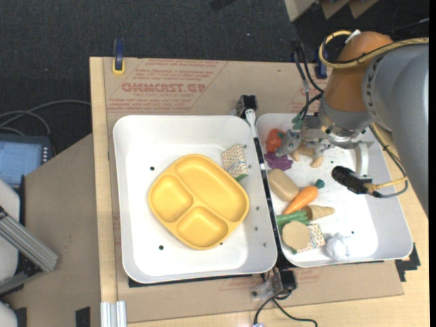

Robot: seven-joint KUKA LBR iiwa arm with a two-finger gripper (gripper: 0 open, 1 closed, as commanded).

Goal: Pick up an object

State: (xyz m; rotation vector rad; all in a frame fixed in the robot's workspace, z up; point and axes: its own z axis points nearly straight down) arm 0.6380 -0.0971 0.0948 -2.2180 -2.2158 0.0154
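Observation:
The right bin (385, 231) holds several toy foods: a red piece (273, 140), a purple piece (278, 161), a beige loaf (282, 184), an orange carrot (302, 197), a cone (320, 212), a round tan slice (296, 236) and a white fluffy ball (336, 246). My gripper (304, 144) is low over the bin's far left part, just right of the red and purple pieces. A small tan piece (317, 160) lies right under it. Whether anything sits in the gripper is hidden by the wrist.
In the left bin (126, 182) lie a yellow divided plate (197, 200) and a small patterned block (234, 159) near the shared wall. A black cable end (349, 178) hangs over the right bin. The grey arm (402, 94) covers the far right corner.

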